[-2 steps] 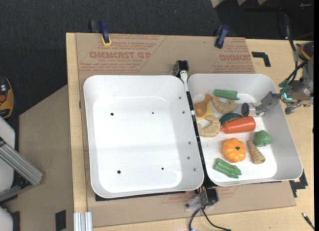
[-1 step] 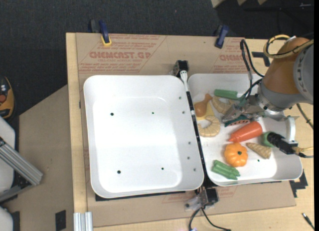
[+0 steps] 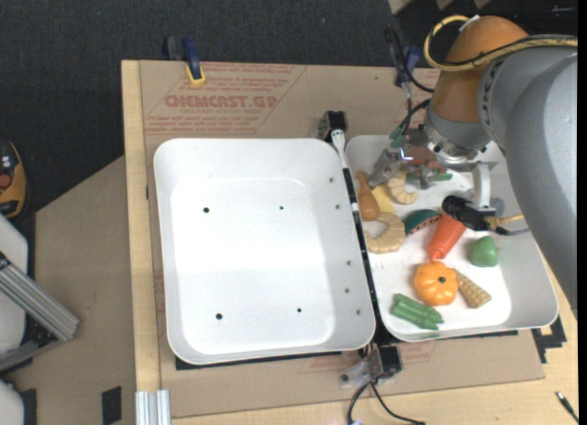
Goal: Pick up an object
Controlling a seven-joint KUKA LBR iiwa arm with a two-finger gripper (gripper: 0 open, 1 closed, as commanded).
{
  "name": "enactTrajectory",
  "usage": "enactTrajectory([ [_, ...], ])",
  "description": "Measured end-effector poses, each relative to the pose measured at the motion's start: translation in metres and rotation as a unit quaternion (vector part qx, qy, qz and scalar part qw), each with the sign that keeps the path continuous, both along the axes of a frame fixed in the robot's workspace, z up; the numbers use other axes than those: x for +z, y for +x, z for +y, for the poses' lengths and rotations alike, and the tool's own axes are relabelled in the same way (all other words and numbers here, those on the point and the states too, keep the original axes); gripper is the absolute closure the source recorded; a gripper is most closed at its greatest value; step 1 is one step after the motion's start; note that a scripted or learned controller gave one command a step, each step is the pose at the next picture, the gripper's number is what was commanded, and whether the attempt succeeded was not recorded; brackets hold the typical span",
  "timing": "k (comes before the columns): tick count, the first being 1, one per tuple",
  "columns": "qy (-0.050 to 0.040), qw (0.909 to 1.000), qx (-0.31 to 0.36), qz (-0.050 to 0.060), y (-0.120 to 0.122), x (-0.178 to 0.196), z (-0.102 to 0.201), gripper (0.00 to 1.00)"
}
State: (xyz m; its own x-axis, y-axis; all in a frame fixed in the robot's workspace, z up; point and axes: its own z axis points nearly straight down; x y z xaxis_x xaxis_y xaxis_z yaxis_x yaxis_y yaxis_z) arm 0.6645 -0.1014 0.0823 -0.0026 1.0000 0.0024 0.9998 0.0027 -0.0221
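Two white bins (image 3: 248, 240) sit on a tan cardboard-covered desk (image 3: 147, 230) printed with red lettering. Toys include an orange pumpkin (image 3: 435, 284), orange carrot (image 3: 445, 235), green pepper (image 3: 483, 251) and green beans (image 3: 415, 312).

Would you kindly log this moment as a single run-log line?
arm: over right bin far end | gripper: low among toys, grasp unclear | pumpkin, carrot: lying in bin | left bin: white

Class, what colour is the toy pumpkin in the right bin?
Orange with a green stem: the toy pumpkin, camera view.
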Motion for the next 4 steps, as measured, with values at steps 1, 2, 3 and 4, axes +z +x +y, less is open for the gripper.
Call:
enactTrajectory([
  [1,-0.0011,1.0000,-0.003,-0.001,-0.002,0.011,-0.004,1.00],
  [2,-0.0018,1.0000,-0.003,0.001,-0.003,0.001,0.004,1.00],
  [3,-0.0009,0.9999,0.001,-0.016,0.004,0.110,0.058,1.00],
  [4,-0.0004,0.9999,0.002,-0.013,0.002,0.121,0.118,1.00],
])
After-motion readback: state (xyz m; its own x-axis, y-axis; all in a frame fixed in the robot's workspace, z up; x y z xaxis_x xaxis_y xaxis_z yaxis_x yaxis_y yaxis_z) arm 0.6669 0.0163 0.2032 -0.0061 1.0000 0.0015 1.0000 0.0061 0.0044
